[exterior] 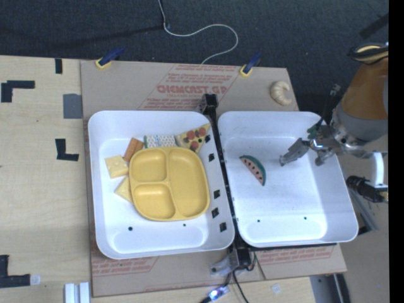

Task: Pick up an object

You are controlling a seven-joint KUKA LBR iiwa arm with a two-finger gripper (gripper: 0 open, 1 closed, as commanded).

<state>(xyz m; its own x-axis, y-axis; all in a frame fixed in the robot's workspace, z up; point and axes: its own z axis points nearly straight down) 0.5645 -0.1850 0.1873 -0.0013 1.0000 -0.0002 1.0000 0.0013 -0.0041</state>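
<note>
1. Wooden bench w/ cardboard sheet (pixel 189 87) under two shallow white bins.
2. Small watermelon-slice toy, green rind, red flesh (pixel 254 169), lies in right bin (pixel 315 226), left-centre; long axis diagonal.
3. Two-finger gripper (pixel 304 150) at bin's right side, fingers spread, nothing betw. them.
4. Toy lies left & slightly below gripper, apart.

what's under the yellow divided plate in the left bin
Flat food pieces poke out from under the yellow plate: a tan cracker, a brown piece, and patterned slices along its top edge. Whatever lies beneath its middle is covered.
</note>
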